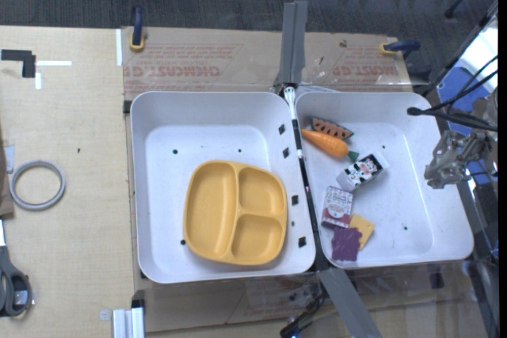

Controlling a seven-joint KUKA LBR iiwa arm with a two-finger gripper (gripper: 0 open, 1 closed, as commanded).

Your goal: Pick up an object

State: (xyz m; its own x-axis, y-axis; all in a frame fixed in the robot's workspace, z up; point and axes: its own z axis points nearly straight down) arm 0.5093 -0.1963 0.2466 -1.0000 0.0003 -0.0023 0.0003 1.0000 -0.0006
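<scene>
Grey tool [444,166] hangs at the right bin's [412,233] right rim, blurred; its grip state I cannot tell. An orange carrot [325,142] lies by that bin's far-left wall, apart from it.

At the right rim of the right-hand bin [467,237], the robot's gripper [445,168] appears as a small, intricate cluster of pale grey and silver metal parts. Its shape is angular and bony, built from short linkages and thin struts, with darker gaps between the pieces. The detail is blurred, so individual screws or markings cannot be made out. A thin black rod or cable [451,115], ending in a small dark tip, runs level just above the gripper. More thin black cables [472,83] curve across the bright area behind it. The metal looks matte, with faint lighter highlights along its upper edges.
</scene>
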